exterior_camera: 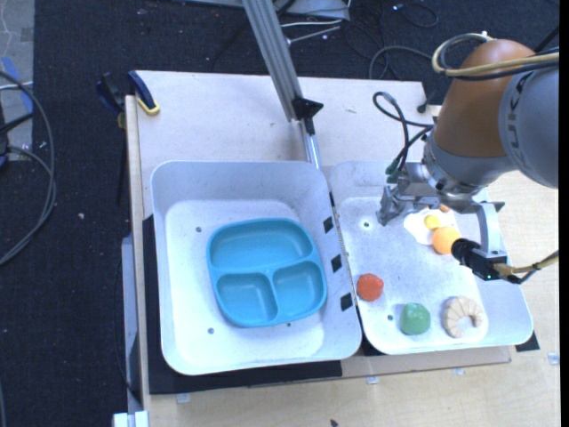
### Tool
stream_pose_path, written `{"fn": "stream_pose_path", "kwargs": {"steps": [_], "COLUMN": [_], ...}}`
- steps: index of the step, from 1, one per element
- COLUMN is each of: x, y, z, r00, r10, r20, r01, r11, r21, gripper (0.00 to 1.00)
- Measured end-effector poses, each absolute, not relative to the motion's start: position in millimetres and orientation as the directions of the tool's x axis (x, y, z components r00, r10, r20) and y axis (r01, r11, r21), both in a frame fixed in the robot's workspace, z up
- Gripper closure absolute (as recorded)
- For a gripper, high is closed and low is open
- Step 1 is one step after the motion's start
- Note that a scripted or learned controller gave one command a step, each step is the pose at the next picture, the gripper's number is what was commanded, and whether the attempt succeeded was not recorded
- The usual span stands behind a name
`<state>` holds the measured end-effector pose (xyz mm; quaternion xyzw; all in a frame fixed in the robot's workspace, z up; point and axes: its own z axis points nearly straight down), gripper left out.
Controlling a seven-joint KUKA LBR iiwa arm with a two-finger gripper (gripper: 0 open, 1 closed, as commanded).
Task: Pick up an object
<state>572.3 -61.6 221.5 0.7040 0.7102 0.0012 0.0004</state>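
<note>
My gripper [389,210] hangs low over the far left part of the right bin [498,285], with the grey arm and its orange band above it to the right. Just right of the gripper lies a white and yellow fried-egg toy [420,228], with an orange ball [444,243] beside it, partly under the wrist hardware. A red tomato-like piece [370,286] sits near the bin's left wall. A green piece [413,318] and a beige croissant-like piece [463,316] lie at the front. I see nothing held in the gripper.
The left bin [178,238] holds a blue three-compartment tray [266,270]. A slanted metal pole [276,47] reaches down to the divide between the bins. Cables loop from the wrist [396,118]. A black connector [476,258] juts over the right bin.
</note>
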Motion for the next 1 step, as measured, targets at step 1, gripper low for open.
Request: {"fn": "stream_pose_path", "kwargs": {"steps": [1], "x": [587.2], "y": [-7.5], "z": [232.8], "r00": [-0.008], "r10": [1.0], "r20": [0.001], "r01": [1.0], "r11": [0.008], "r21": [0.003], "gripper": [1.0]}}
